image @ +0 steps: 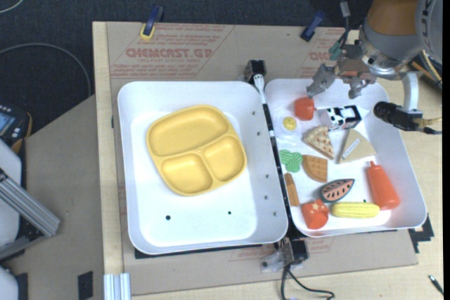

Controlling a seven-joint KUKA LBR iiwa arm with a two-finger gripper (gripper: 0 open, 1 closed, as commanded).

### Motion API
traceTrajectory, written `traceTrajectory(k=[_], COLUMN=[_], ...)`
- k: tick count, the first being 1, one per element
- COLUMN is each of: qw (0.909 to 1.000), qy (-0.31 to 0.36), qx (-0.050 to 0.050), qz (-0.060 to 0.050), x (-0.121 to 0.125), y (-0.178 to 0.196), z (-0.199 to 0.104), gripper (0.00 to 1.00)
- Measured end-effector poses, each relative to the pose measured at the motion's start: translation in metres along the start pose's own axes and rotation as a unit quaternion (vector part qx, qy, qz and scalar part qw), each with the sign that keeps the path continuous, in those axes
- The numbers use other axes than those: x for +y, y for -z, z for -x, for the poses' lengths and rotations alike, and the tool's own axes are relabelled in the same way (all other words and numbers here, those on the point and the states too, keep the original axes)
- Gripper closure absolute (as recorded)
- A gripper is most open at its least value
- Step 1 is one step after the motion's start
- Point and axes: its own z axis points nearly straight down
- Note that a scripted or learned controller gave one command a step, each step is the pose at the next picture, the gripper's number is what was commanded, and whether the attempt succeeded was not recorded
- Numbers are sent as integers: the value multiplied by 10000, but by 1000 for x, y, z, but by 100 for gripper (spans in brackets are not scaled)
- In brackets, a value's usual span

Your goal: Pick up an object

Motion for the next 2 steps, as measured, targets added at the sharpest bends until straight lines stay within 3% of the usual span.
traceTrajectory(k=[1, 2], qw=[10000, 10000], qy=[11, 11], qx=[-7, -1], qz=[77, 42], x=[3, 4], y=[10, -54], z=[0, -1], gripper=[0, 0])
